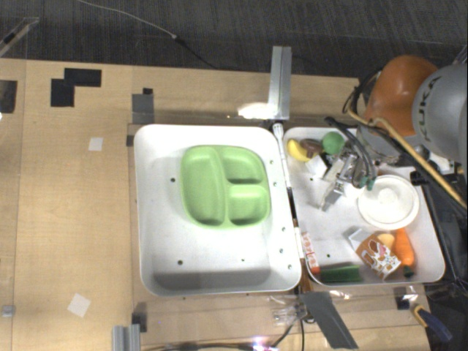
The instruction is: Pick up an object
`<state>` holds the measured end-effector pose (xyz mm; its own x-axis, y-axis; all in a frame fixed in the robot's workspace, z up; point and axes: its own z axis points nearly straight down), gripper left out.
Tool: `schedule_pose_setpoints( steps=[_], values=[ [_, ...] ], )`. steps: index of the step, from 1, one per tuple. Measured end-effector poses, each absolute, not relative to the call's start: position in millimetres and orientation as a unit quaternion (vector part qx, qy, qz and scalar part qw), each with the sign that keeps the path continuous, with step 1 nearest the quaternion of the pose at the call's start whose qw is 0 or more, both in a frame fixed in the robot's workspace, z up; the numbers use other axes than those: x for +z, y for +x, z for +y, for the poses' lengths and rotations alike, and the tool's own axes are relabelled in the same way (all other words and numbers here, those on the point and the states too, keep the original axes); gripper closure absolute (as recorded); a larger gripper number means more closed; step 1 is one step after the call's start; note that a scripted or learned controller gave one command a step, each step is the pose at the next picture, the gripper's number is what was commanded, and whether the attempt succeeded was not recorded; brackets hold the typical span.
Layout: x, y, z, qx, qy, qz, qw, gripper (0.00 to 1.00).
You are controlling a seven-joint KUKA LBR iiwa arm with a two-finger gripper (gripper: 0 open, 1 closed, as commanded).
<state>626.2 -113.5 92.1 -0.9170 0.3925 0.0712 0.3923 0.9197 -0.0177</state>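
The tool (333, 190) hangs low in the right bin (439, 269), in its upper-left part, with its two fingers (327, 200) pointing down and toward seven o'clock; they stand a little apart with nothing visible between them, so it reads as narrowly open and holding nothing. No single thing is named by the task, so the likeliest target is whatever lies closest. From the fingertips, the yellow banana-like piece (296, 150) lies at about eleven o'clock, near the bin's top-left corner, with a dark brownish item (312, 148) touching its right end and a green ball (333, 141) just beyond at twelve o'clock, partly behind the wrist. The white round lid or dish (388, 200) sits at three o'clock, just beside the tool. Farther off, toward five o'clock, are a printed packet (376, 254) and an orange carrot (404, 247), and a flat dark-green bar (340, 273) lies at six o'clock along the bin's near wall, its long axis running nine to three. Directly beneath the fingertips the bin floor looks bare (a closure here would likely catch nothing), so my judgement is that the move turns on shifting up toward eleven or across to three. The green divided tray (224, 186) lies in the left bin (157, 218) at nine o'clock, well apart.
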Motion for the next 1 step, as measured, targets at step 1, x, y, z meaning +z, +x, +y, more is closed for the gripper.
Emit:
schedule_pose_setpoints(
  steps=[1],
  values=[
    [91.4, 548.6, -93.9, -0.0014, -0.289, -0.957, -0.008, 0.0]
  ],
)
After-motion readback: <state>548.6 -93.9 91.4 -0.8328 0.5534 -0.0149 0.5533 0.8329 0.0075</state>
